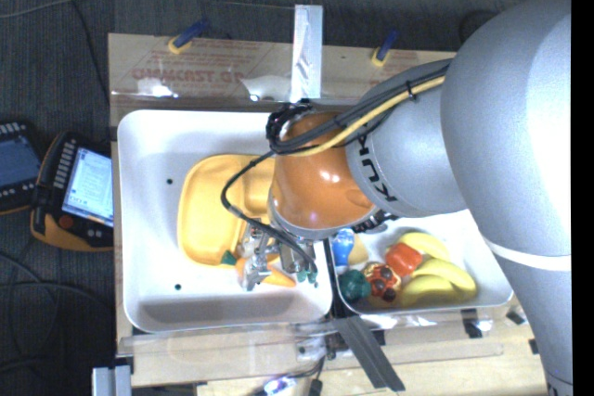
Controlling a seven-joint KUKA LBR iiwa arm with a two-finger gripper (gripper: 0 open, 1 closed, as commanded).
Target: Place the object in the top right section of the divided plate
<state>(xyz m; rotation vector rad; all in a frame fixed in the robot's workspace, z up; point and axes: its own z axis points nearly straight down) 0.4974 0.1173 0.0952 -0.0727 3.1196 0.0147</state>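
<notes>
I am reaching in from the right over the counter (130, 79), my wrist hanging above the divider between the two bins. The divided plate (209, 209) is lying in the left bin (148, 199), partly under my wrist. My gripper (274, 266) is hovering at the plate's near right edge, over a small object (252, 272) lying there. Right of the plate, the right bin (492, 292) is holding a cluster of toy fruit (413, 272). Left of the plate, outside the bins, a handheld pendant (79, 195) is lying.
</notes>
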